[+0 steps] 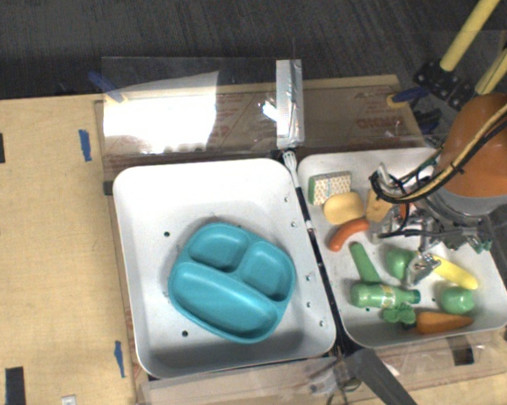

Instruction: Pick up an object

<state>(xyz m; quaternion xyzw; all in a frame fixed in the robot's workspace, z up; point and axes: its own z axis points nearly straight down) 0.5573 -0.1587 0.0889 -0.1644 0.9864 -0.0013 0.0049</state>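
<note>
Gripper (421,257) hovering over toy food in the right bin (501,308), finger state impossible to tell; the yellow banana (456,274), probably light and slick, suiting a mid-body grasp

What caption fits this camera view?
Robot gripper low in the right bin among toy foods; teal plate in the left bin.

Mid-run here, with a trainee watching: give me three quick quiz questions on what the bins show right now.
1. True or false: the teal divided plate lies in the left bin.
2. Over which bin is the end effector? A) left B) right
3. Fill in: the orange carrot lies along the right bin's ____ edge.

Key: 1 true; 2 B; 3 near (bottom of the view).
</note>
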